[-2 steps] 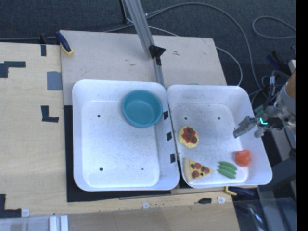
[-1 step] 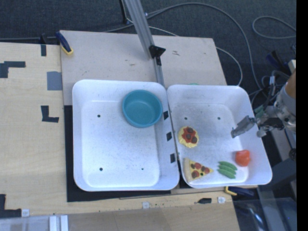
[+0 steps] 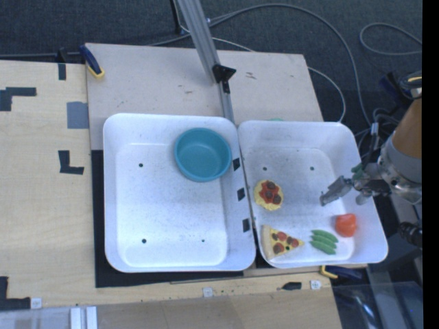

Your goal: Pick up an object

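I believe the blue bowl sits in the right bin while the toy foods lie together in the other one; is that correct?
Not quite: the camera view shows the blue bowl in the left bin. The toy foods lie together in the other one, the right bin.

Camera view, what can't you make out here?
- End effector: small and blurred over the right white bin; finger state unreadable.
- Grey arm with orange band: cut off by the right edge.
- Round yellow toy with red spots and wedge-shaped toy pizza slice: too small for detail.
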Controlling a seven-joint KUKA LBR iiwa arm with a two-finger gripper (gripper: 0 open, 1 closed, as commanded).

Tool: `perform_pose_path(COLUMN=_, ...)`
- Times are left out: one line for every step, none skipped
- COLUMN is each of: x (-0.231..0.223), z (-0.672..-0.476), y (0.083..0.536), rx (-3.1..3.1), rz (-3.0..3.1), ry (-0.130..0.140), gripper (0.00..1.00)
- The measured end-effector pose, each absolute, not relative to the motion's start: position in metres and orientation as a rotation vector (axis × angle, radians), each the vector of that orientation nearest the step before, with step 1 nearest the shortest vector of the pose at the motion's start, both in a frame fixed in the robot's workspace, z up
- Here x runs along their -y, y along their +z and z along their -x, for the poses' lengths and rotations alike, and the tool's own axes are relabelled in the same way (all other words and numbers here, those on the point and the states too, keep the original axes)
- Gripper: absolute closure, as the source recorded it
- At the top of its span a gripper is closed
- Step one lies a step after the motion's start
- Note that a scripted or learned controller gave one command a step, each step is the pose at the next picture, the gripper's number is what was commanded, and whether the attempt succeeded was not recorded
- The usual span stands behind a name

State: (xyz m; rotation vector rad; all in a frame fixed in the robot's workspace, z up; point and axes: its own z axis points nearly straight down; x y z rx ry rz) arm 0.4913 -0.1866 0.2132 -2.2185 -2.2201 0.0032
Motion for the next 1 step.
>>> perform_pose_path(x=0.1914, z=-0.4957, y=0.1674, rx=2.219, rz=2.218, ry=0.004, gripper=0.00)
